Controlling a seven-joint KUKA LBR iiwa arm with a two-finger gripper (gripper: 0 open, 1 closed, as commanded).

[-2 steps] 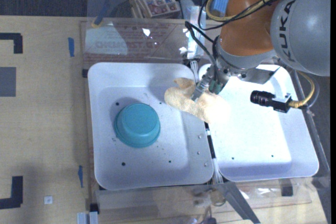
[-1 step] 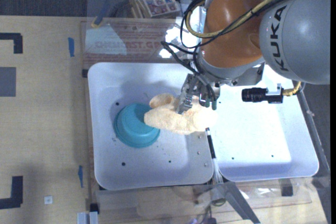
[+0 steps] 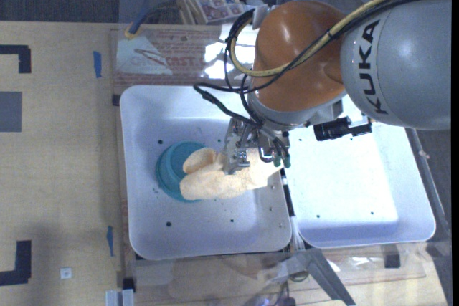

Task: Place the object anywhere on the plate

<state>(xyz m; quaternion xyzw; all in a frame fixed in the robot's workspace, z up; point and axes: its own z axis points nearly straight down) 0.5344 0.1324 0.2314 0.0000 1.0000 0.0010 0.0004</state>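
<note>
A: Fig. legend, ref. pt = teal plate (image 3: pixel 174 170). Task obj.?

B: Pale yellow, bread-like object (image 3: pixel 215 181), lying across plate's right edge, partly on it, rest on left bin (image 3: pixel 143 226) floor.

A: Gripper?

B: Gripper (image 3: pixel 237 160) sits over object's upper right part, just right of plate. Jaw state: cannot tell, wrist hardware & black cables (image 3: pixel 222 100) obstruct.

A: Surroundings?

B: Right bin (image 3: pixel 373 211) further right of plate. Cardboard sheet (image 3: pixel 154 57) above it, behind the bin. Blue tape (image 3: pixel 97 64) up-left, on wood bench (image 3: pixel 57 175).

A: Text?

B: "KUKA" on grey arm (image 3: pixel 401 68), up-right. Sheet print illegible.
</note>
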